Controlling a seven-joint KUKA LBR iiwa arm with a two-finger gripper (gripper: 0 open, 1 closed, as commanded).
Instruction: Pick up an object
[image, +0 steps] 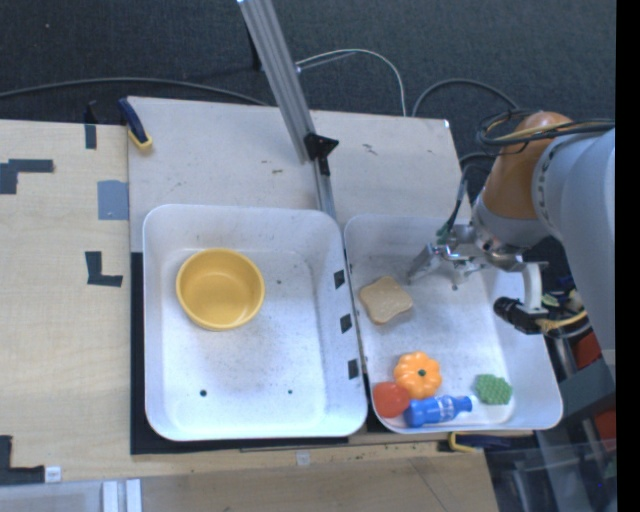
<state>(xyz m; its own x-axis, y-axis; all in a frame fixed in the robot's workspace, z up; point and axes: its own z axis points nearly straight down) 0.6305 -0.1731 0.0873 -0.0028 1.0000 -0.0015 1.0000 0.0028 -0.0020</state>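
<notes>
The right bin (520, 395) holds a tan slice of toy bread (385, 299) near its left wall. Along its front edge lie an orange toy pumpkin (418, 372), a red toy (391, 400), a blue bottle (437, 410) on its side and a green leafy toy (492, 388). My gripper (437, 263) hangs over the back of this bin, to the right of the bread and apart from it, its fingers spread open with nothing between them.
A yellow bowl (220, 288) sits in the left bin (165, 400) toward its back left. A grey metal pole (290, 90) slants down from the top to the bins' shared back corner. Cables (545, 318) hang by the right bin's right rim.
</notes>
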